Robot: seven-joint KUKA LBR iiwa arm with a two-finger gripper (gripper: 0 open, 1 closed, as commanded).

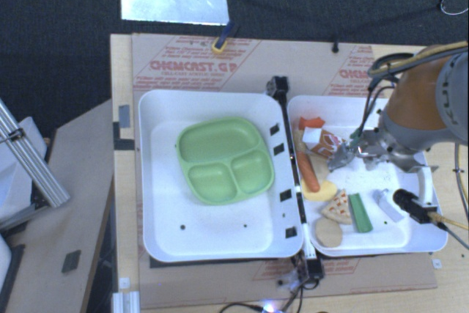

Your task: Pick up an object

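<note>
My gripper [341, 156] hangs low over the right bin [366, 240], near its left-middle part. Its metal tip is right beside a small white and red item [325, 142]; whether they touch cannot be made out. An orange carrot [307, 169] lies just left of the gripper, along the bin's left wall. Below it are a yellow piece [320, 193], a pizza slice [338, 210], a green stick [359, 212] and a round tan cookie [328, 233]. A red piece [311, 122] and a white block [311, 136] sit at the bin's upper left.
The left bin [168, 231] holds a green divided plate [224, 160]. A black divider [287, 157] with clips runs between the two bins. A small white and blue piece [387, 203] lies at the right bin's lower right. The arm's orange band [414, 95] sits above the right bin.
</note>
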